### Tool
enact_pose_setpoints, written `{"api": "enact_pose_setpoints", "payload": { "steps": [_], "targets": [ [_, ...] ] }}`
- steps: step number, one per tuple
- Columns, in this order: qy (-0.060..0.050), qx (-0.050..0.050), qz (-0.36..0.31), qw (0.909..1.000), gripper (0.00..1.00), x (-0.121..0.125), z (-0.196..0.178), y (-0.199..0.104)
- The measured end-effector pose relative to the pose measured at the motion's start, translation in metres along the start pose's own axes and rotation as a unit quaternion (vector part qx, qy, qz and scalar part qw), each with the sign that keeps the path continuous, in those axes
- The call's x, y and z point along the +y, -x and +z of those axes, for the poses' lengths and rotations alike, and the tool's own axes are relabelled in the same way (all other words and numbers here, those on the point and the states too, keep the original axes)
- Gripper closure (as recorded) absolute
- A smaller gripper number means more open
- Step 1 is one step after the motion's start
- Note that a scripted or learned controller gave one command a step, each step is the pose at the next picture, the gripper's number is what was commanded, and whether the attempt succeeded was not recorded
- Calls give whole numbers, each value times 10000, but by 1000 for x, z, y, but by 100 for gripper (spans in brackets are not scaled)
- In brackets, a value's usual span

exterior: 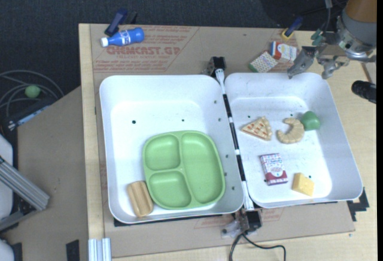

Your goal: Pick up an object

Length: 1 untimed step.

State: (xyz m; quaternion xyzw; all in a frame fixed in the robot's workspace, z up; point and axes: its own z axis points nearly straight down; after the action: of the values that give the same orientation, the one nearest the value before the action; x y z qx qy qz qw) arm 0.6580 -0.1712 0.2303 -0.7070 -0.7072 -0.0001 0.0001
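My gripper hangs open above the far right corner of the right bin, with nothing between its fingers. In that bin lie a pizza slice, a croissant, a green ball, a small red and white carton and a yellow cheese wedge. The left bin holds a green divided plate and a tan bread piece.
On the bench behind the bins lie a blue and white bottle and small packets. A black clamp sits at the seam between the bins. Cables lie on the floor at left.
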Motion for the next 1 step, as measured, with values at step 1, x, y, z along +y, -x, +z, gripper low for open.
{"api": "enact_pose_setpoints", "payload": {
  "steps": [1],
  "targets": [
    [26,-7,2,10000,0,-64,143,37]
  ]
}}
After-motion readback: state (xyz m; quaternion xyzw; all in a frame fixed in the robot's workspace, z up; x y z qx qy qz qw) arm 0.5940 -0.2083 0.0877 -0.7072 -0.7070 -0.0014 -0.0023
